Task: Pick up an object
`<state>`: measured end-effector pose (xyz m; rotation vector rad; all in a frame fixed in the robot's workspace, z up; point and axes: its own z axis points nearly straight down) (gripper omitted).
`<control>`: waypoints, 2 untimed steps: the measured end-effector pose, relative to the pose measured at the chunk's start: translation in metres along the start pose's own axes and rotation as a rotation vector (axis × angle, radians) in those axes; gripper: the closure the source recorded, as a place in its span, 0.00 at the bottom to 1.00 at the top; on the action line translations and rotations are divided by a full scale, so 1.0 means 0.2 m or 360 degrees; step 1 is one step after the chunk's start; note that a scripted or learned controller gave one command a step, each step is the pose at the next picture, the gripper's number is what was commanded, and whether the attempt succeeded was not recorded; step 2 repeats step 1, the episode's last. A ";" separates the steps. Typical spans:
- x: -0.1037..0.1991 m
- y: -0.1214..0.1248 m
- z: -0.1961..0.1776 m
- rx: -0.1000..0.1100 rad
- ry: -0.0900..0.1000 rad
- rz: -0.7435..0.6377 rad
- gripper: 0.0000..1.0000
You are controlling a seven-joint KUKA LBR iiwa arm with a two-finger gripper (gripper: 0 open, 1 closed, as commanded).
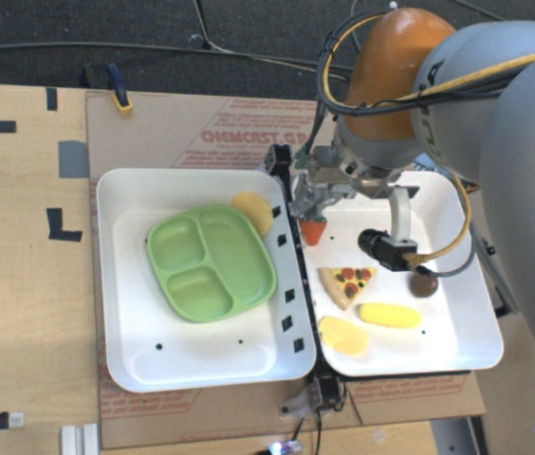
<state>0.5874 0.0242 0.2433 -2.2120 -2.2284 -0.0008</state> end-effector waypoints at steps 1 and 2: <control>0.26 -0.02 0.09 0.0005 -0.0002 0.0002 1.00; 0.26 -0.02 0.09 0.0005 -0.0002 0.0002 1.00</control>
